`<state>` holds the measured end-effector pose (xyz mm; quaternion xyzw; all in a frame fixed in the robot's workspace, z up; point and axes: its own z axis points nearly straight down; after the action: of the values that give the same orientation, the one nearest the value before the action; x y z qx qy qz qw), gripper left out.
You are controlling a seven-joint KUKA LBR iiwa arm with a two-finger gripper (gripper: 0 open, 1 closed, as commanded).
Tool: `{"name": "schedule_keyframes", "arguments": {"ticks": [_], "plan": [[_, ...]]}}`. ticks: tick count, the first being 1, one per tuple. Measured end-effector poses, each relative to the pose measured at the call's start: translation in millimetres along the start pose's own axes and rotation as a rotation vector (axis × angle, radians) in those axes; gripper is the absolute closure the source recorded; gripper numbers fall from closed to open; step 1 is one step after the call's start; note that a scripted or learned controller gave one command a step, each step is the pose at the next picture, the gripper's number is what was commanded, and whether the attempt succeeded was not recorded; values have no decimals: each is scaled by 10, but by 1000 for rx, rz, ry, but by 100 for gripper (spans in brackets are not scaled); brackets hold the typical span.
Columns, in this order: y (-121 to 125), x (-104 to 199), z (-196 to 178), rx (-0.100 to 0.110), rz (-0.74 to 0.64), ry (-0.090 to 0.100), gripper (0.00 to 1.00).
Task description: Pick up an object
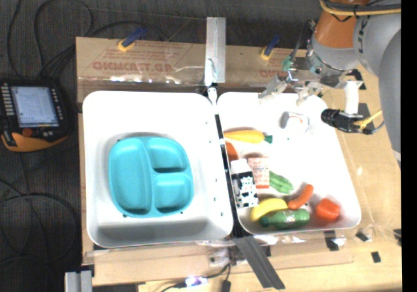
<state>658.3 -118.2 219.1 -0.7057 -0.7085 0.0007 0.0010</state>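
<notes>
Dark carpet surrounds the bench with 2 white bins (195, 98). Gripper (290, 88) hangs over the right bin's far edge, fingers spread, holding nothing; toy corn (246, 135) lies nearer.

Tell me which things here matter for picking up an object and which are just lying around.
For the job: gripper; right bin with corn, banana, cucumber, carrot, red pepper.
Lying about: blue divided tray in left bin; pendant; clamps.
</notes>
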Motion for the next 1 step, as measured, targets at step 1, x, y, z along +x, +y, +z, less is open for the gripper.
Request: {"name": "schedule_keyframes", "arguments": {"ticks": [1], "plan": [[-482,65,1263,-1,-55,0,0]]}}
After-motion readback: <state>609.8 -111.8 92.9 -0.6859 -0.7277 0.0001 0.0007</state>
